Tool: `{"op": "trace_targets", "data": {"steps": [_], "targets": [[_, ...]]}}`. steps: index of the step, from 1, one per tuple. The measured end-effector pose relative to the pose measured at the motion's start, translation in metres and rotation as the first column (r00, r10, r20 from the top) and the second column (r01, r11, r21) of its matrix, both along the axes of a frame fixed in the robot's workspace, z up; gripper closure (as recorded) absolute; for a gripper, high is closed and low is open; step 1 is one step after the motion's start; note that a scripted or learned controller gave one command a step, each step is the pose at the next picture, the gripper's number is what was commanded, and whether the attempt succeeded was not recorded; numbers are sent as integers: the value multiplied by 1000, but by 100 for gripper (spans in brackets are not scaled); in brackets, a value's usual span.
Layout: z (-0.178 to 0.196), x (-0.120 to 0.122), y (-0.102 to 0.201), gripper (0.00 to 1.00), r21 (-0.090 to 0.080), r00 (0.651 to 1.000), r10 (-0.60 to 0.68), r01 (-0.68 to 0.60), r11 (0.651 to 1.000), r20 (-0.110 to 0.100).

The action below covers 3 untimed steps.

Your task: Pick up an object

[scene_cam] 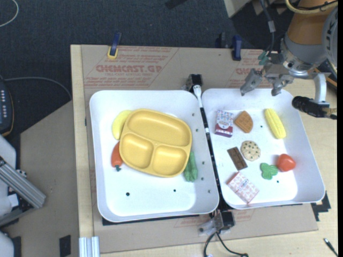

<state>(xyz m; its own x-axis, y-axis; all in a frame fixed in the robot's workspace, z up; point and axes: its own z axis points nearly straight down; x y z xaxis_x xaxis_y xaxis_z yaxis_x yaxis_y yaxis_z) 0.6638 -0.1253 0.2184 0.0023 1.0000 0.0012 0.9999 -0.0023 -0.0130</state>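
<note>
From my seat I see the pincer point(263, 84) hanging over the far rim of the right bin point(311, 183), its two fingers spread wide with nothing between them. The grey wrist and orange band rise from it toward the upper right corner.

The things to pick from all lie in the right bin, apart from the pincer. Nearest to it is a yellow corn cob point(275, 123), lying lengthwise toward the bin's right side. To its left sits a brown waffle-like biscuit point(243, 121), and just beside that a small red and white carton point(224, 123). Nearer the middle lie a round chocolate-chip cookie point(250, 150) and a dark chocolate bar point(236, 158) — the two are touching or very nearly so. Farther toward me a red tomato point(286, 162) rests just beside a green piece point(268, 170) that I take for broccoli, and a pink-and-white wrapped packet point(243, 186) lies near the front rim.

The left bin point(104, 194) holds a yellow compartment tray point(155, 142), tilted slightly in the view. A yellow banana-like piece point(120, 123) pokes out from under its far left edge, a red and orange item point(116, 157) lies against its left side, and a green leafy piece point(191, 168) sits against its right corner.

Both bins sit side by side on a cardboard sheet point(139, 66) — it is clamped to the counter point(48, 159) along the far edge.
</note>
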Motion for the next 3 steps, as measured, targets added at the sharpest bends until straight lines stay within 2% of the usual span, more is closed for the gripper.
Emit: {"op": "trace_targets", "data": {"steps": [1,3], "targets": [[9,3,0,0,-2,1000,2,-2,1000,14],[-88,17,-4,0,-1,1000,4,-4,1000,9]]}}
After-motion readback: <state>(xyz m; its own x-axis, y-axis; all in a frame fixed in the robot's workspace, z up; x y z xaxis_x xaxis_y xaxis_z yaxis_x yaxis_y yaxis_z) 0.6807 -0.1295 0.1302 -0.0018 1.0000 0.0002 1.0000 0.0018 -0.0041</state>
